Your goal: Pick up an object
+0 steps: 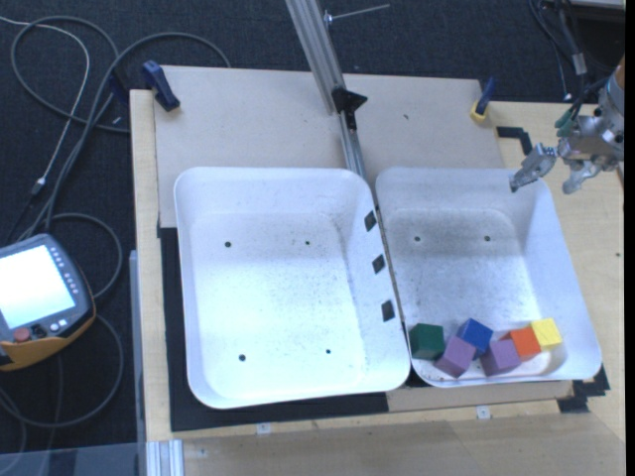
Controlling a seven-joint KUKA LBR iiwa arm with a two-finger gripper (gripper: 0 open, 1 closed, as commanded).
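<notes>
1. The gripper [549, 170] hung at three o'clock over the right bin's [446, 266] far-right rim, fingers spread, pinching nothing
2. The blocks sat bunched at five o'clock along the near wall: green block [428, 340], blue [475, 333], two purple, orange, yellow block [546, 332]
3. Best judged target: the green block, outermost and freest; descend straight, fingers straddling it
4. No readable writing appeared

— What colours are the blocks?
— A green block [428, 340], a blue block [475, 333], two purple blocks [457, 355] [501, 356], an orange block [525, 341] and a yellow block [546, 332].
— The bins?
— The left bin [198, 266] and right bin [556, 266] are white with dark speckles, on a tan board [258, 117] holding blue clamps [160, 84].
— And you?
— My fingers [531, 166] are silver-grey.
</notes>
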